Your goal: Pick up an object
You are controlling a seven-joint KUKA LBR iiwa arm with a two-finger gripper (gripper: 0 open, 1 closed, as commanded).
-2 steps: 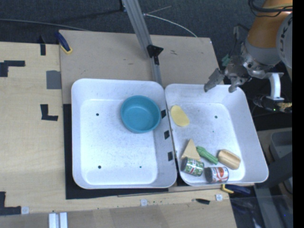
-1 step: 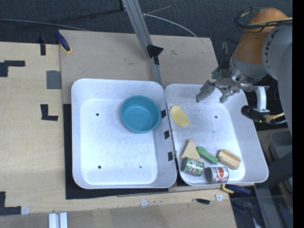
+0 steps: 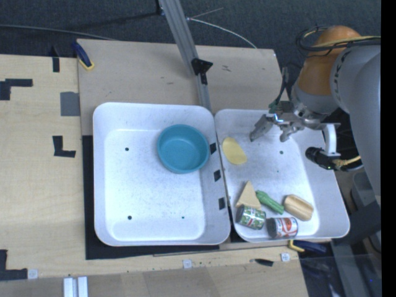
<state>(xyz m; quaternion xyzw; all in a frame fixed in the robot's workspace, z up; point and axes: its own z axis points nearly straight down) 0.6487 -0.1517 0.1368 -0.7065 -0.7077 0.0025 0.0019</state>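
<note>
Jaws (image 3: 270, 133) hang spread over bare bin floor, so closing there you'd likely grab nothing beside the yellow disc (image 3: 234, 151).

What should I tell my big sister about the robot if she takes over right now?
Gripper: open, holding nothing, up over the far end of the right bin.
Right bin: yellow oval piece near its left wall; yellow wedge, green piece, bread roll, green can and red can bunched at the near end.
Left bin: blue bowl.
Done: nothing picked up yet.
Left: go down, grab one thing, lift it.
</note>
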